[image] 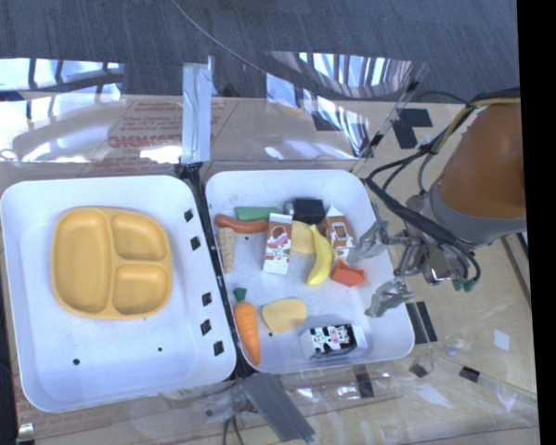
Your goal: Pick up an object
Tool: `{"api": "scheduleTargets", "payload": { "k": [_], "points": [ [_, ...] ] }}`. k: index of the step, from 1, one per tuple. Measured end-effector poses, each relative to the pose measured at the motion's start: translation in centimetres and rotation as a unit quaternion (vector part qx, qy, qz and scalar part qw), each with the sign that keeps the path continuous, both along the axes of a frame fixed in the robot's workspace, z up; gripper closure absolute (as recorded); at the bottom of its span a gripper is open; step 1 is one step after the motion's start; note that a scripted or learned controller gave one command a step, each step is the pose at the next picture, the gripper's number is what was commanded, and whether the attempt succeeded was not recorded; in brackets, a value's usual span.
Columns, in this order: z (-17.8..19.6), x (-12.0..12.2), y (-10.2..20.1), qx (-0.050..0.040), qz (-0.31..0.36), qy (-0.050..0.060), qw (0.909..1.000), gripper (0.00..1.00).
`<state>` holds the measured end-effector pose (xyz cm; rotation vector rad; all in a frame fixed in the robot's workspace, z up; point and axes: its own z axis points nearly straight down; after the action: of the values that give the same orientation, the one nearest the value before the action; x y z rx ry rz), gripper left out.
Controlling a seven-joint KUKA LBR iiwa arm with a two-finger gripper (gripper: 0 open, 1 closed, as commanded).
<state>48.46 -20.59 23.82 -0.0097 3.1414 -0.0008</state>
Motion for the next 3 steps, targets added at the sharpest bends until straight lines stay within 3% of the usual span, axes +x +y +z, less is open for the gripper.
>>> {"api": "scheduleTargets", "payload": {
  "k": [1,2,3],
  "points": [
    [-11.5,2.8,5.4,0.0029,-0.006,0.005,1.0000,0.00],
    [-14.8,9.4,8.3,0.0011,-0.035,0.001,0.9994,0.00],
    [-13.6,9.6,8.5,0.0004,-0.031,-0.001,0.9995,1.00]
  ]
}}
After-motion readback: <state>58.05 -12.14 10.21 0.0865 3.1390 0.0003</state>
